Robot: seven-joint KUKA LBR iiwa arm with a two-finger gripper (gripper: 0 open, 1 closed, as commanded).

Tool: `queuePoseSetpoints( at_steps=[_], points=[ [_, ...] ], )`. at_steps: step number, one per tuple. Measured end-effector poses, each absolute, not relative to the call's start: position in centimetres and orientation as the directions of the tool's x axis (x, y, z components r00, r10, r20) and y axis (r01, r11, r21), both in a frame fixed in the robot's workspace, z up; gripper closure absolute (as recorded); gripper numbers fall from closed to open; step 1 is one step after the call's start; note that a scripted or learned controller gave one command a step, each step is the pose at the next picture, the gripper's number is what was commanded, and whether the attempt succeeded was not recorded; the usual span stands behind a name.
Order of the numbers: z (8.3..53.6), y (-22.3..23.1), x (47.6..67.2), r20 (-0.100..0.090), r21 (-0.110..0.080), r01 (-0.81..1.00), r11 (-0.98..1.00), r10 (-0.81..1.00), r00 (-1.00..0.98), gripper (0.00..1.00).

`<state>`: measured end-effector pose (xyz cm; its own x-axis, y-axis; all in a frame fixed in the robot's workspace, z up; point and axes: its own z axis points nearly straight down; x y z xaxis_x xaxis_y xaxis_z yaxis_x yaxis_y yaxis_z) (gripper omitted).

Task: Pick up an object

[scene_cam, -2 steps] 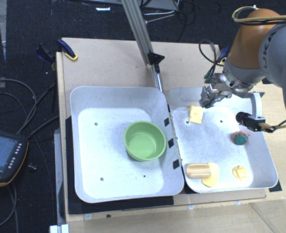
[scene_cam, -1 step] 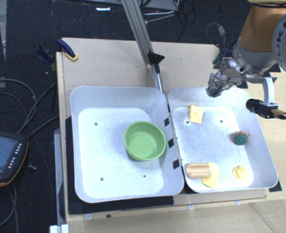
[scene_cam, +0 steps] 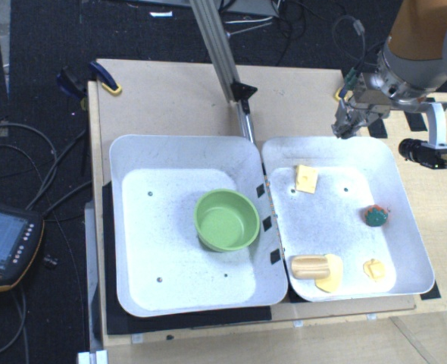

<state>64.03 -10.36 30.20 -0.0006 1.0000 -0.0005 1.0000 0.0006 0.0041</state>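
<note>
A green bowl [scene_cam: 226, 219] sits in the left bin [scene_cam: 140, 203], towards its right side. The right bin [scene_cam: 337, 203] holds a yellow square block [scene_cam: 306, 179] near its top, a small teal and red piece [scene_cam: 376, 216] at its right, a tan bread-like roll [scene_cam: 310, 267] on a yellow slice [scene_cam: 331, 278] at the bottom, and a small yellow piece [scene_cam: 373, 268] beside them. My gripper [scene_cam: 345, 127] hangs above the right bin's far edge, well apart from all of these, with nothing seen between its fingers.
A slanted metal pole [scene_cam: 217, 40] crosses the bench's back down to the seam between the bins. A teach pendant [scene_cam: 4, 249] and cables lie off the bench on the left. Bare bench lies behind both bins.
</note>
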Motion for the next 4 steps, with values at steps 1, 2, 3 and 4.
queuePoseSetpoints(
  at_steps=[1,2,3,4],
  points=[
    [28.1,-5.3,62.6,0.001,-0.002,1.0,0.004,1.0,-0.004,1.0],
    [26.6,0.3,60.6,0.001,-0.001,1.0,0.004,1.0,-0.004,1.0],
    [26.4,4.6,58.6,0.001,-0.001,1.0,0.004,1.0,-0.004,1.0],
    [25.0,8.8,57.6,0.001,-0.001,1.0,0.004,1.0,-0.004,1.0]
  ],
)
